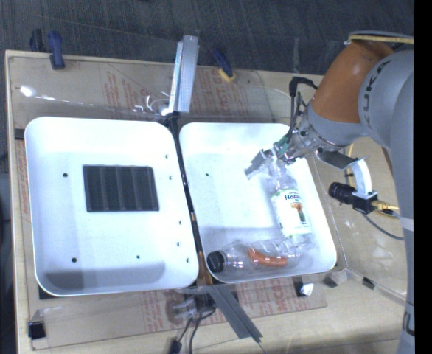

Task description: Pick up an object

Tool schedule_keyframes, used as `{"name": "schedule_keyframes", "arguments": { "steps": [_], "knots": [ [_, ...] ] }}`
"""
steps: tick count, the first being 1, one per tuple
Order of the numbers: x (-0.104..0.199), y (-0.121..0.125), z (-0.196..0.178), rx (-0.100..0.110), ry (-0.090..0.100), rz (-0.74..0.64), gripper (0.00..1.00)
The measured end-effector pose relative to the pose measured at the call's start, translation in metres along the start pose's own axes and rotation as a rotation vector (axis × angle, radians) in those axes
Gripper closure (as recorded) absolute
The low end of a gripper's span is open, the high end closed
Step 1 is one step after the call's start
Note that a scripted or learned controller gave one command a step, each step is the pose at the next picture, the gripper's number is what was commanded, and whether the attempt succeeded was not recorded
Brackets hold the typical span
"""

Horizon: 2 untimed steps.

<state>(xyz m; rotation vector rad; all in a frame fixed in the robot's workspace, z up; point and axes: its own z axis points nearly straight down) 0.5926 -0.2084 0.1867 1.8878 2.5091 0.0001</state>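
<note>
1. Over the right bin (pixel 201 153), at its upper right corner, the gripper (pixel 264 161) hangs low, just above the cap end of a clear plastic bottle (pixel 290 209). The arm (pixel 363 87) reaches in from the right, its orange band above the wrist.
2. Step in hand, as judged: the approach or the closing stage of a pick. The bottle lies flat on the bin floor along the right wall, so no lift is evident.
3. State of the fingers: it cannot be told whether they are spread or clenched; the metal parts blur against the bottle's clear neck.
4. Next move, as judged: the grip must close across the narrow neck, then rise straight up. The smooth, round plastic may slip or roll.
5. A second clear bottle (pixel 256 255), with a dark cap and an orange label, lies along the bin's lower wall, its end touching or nearly touching the first.
6. Materials: both bins are shallow, white, smooth and round-cornered. The left bin (pixel 54 161) bears a dark ribbed rectangular pad (pixel 120 188).
7. The surface (pixel 24 80) is pale board, with blue clamps (pixel 54 49) at its far edge.
</note>
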Motion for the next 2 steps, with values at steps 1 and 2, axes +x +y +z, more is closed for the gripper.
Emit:
{"name": "schedule_keyframes", "arguments": {
  "steps": [1, 2],
  "knots": [
    [-0.0009, 0.0001, -0.0192, 0.001, 0.001, -0.015, 0.00],
    [0.0001, 0.0009, -0.0162, 0.003, 0.003, -0.073, 0.00]
  ]
}}
